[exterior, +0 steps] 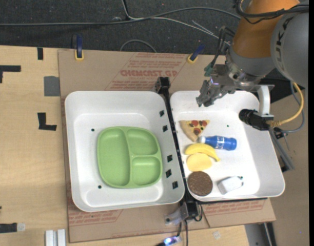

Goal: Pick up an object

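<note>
2 shallow white bins sit side by side on a sheet of brown cardboard (141,73) in the middle of the frame. The left bin (77,111) carries a light green divided plate (129,156) with 3 compartments, lying flat near the bin's centre.

The right bin (265,173) holds the loose items, all gathered in its left and lower part. A pizza slice (193,128) with red toppings lies toward the upper left of this bin, its tip pointing down. Just to its right and slightly lower, a small blue bottle (219,143) with a white cap lies on its side, touching or nearly touching the slice. Below the bottle, a yellow banana (201,150) rests against a round yellow piece (199,162). Lower still, a dark brown round disc (200,183) sits at the bin's lower left corner, and a small white and grey object (230,184) lies to its right, apart from it.

The gripper (204,101) hangs over the upper part of the right bin, above the pizza slice and well clear of every item. Its dark fingers point down and to the left and look close together, with nothing between them. The grey arm with its orange band (259,19) fills the upper right of the frame.
</note>
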`<state>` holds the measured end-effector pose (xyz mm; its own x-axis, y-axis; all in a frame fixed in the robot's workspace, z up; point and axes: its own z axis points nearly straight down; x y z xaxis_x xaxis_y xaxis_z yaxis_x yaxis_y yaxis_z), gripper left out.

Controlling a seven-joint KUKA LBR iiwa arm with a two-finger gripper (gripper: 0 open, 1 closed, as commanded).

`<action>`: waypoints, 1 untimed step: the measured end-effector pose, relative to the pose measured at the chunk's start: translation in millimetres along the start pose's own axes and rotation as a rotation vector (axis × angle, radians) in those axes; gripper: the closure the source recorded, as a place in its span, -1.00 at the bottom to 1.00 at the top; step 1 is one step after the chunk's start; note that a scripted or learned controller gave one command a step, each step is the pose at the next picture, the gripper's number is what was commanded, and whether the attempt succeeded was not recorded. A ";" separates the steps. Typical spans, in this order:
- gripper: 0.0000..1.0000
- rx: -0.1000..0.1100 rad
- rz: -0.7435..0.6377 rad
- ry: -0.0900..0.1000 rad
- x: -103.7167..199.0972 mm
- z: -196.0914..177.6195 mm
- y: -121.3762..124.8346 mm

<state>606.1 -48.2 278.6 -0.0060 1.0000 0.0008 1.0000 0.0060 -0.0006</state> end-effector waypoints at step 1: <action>1.00 0.001 0.000 0.000 49.6 2.3 -3.3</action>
<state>602.5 1.4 276.3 -0.0061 1.0000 0.0011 1.0000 0.0061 -0.0017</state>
